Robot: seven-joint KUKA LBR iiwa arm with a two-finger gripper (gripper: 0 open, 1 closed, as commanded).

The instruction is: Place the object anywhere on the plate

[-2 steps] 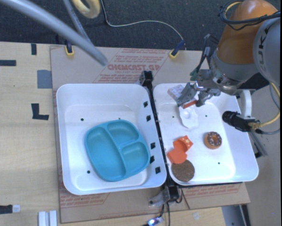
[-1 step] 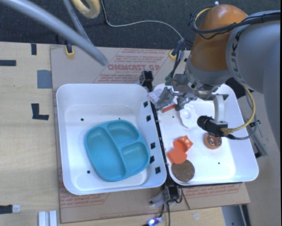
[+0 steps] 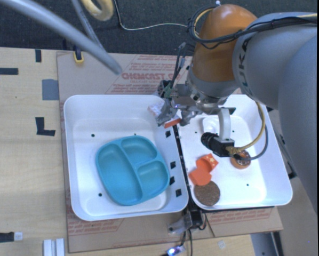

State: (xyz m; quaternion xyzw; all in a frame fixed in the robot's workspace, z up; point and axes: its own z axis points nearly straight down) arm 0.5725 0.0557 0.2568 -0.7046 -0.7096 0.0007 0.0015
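A blue plate [image 3: 133,169] with three compartments lies in the left bin [image 3: 77,143], toward its front. My gripper [image 3: 168,112] hangs over the back end of the divider between the two bins, behind and to the right of the plate. A small pale and red bit [image 3: 172,122] shows at its tip; I cannot tell whether that is a held thing or part of the tool. In the right bin [image 3: 266,191] lie two orange pieces [image 3: 204,169], a brown round disc [image 3: 207,193] and a small brown-orange item [image 3: 240,159].
The grey arm with its orange band [image 3: 223,36] covers the back of the right bin. A black cable end [image 3: 213,143] and a white part [image 3: 224,122] hang below the wrist. Cardboard [image 3: 143,73] lies under both bins.
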